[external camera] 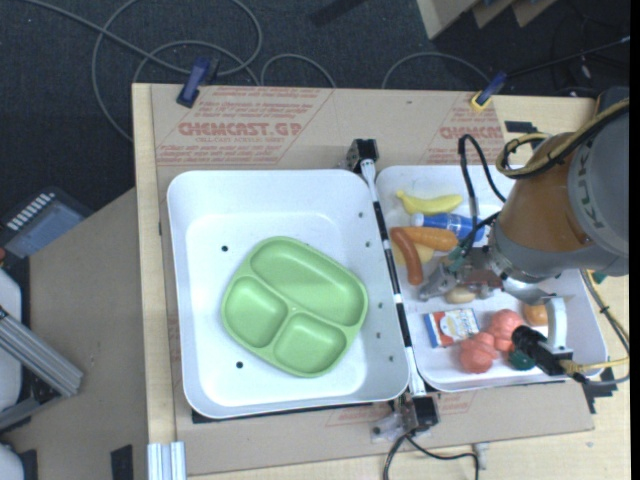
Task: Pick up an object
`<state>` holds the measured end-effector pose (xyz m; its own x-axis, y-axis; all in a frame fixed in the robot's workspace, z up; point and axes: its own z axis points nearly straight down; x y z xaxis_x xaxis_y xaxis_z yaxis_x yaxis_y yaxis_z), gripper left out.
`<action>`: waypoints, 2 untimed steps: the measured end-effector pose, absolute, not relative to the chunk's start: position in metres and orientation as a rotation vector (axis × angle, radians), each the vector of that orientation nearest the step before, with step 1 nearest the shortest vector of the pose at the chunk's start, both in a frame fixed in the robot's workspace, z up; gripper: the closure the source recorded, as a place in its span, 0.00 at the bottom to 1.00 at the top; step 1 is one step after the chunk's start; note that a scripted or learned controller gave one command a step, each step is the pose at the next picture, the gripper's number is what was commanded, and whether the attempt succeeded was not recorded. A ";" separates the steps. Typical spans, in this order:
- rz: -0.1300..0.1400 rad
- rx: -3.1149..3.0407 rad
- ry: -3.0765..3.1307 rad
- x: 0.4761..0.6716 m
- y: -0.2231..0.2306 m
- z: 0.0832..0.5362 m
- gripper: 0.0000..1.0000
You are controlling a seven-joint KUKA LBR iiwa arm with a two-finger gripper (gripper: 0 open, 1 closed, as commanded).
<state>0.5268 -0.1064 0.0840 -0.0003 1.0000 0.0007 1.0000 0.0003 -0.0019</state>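
Glossy green plastic tray, smooth white bins

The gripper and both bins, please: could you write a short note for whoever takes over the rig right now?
Gripper: low in the right bin, among the toys; its finger state is hidden.
Right bin: banana, orange carrot-like piece, small card, pink lumpy toys.
Left bin: green divided plate.
Done: nothing visibly lifted.
Left: grasp one object and raise it.
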 end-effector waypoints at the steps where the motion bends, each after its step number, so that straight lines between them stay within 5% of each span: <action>1: -0.001 -2.222 -2.222 0.573 -0.114 0.085 0.00; 2: -0.002 -2.223 -2.224 0.573 -0.114 0.094 1.00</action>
<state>0.5734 -0.1143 0.0944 -0.0001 1.0000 -0.0013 1.0000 0.0001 0.0027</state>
